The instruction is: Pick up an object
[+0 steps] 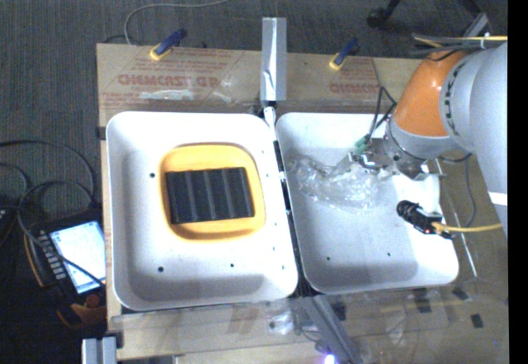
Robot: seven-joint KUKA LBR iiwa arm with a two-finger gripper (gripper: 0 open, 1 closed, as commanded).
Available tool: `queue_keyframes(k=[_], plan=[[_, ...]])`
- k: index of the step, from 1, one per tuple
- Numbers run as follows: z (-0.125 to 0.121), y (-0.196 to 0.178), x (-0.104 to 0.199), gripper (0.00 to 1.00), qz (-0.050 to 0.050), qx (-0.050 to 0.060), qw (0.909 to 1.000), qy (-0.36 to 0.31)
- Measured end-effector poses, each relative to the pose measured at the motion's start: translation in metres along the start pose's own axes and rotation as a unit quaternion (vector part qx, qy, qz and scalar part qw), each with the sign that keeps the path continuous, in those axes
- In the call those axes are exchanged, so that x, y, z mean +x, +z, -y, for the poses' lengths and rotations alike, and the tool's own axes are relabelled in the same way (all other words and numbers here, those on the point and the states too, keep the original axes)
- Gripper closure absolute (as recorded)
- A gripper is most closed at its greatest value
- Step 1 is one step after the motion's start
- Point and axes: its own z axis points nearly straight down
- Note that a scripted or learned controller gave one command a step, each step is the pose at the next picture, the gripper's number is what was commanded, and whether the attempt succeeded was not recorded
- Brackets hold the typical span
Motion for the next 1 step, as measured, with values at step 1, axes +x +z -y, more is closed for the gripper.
queue_keyframes(k=[1], plan=[[-0.003, -0.0004, -0.0002, 0.0, 0.002, -0.002, 0.9972, -0.075]])
